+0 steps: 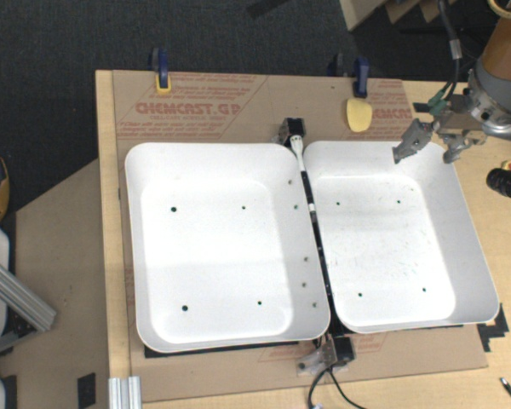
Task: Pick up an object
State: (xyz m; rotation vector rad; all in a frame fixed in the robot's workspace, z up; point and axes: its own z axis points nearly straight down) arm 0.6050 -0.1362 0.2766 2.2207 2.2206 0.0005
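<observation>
A robot arm's gripper (432, 145) hovers with its two fingers spread wide and nothing between them, above the far right corner of the right bin (460, 228). A small yellow object (358, 114) lies on the brown board (230, 100) behind the bins, outside the left bin (145, 228).

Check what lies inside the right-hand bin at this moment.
The right bin shows bare white floor with four small dark dots and faint scuffing. The claw hangs over its far right corner, so the bit of rim beneath it is covered. A yellow object sits outside, behind the bin.
</observation>
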